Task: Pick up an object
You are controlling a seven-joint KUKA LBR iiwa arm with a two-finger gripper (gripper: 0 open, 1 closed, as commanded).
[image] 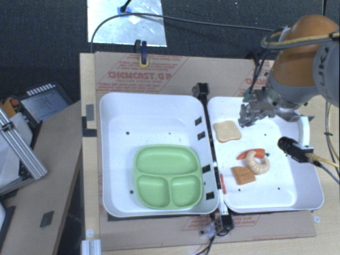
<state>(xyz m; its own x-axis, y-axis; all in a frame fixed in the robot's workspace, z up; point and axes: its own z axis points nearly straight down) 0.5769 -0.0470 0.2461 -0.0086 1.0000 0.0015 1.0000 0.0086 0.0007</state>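
Nothing picked yet: tool hangs over right bin near its far edge, just beside bread, jaw state unreadable, grasp remains.

You're looking down on a tan desk whose middle is covered by a sheet of brown cardboard printed in red. Behind the cardboard lies dark, speckled carpet floor. On that floor, just beyond the cardboard's far edge, sits a shiny metal plate with a black cable running across it. Left of the cardboard you'll see an aluminium rail and a small dark device with a screen. The light is even and soft.
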